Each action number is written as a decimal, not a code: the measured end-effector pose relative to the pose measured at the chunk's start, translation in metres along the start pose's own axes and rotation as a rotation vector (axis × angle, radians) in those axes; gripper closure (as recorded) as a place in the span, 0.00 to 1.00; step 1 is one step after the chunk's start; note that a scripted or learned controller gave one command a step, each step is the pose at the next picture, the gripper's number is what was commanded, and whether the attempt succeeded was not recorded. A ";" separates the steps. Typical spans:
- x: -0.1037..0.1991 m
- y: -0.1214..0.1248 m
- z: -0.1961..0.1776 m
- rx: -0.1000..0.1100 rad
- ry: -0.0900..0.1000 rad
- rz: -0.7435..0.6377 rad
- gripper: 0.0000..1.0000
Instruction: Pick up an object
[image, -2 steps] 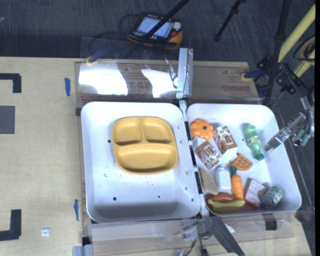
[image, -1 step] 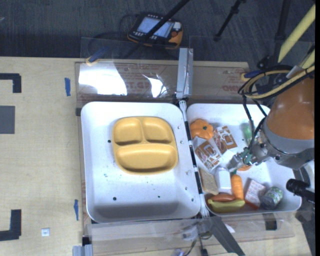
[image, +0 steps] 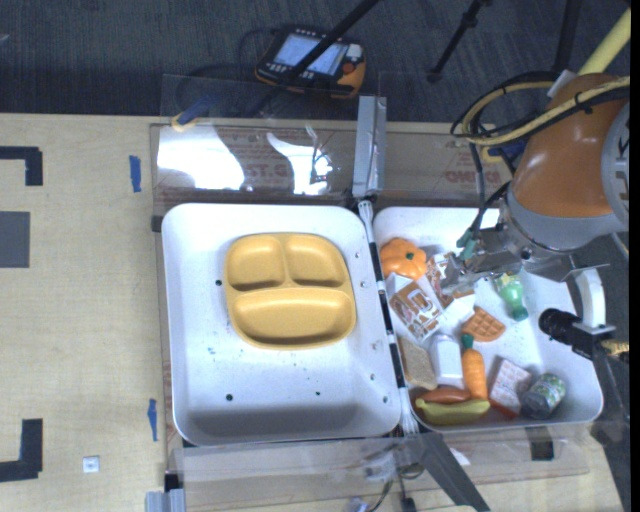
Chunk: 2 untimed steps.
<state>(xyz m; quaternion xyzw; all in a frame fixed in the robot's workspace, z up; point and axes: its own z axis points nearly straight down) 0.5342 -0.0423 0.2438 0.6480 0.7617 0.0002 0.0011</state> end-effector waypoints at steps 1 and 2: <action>0.000 0.000 0.000 0.000 0.000 0.000 0.00; -0.038 0.034 0.059 0.002 0.000 0.112 0.00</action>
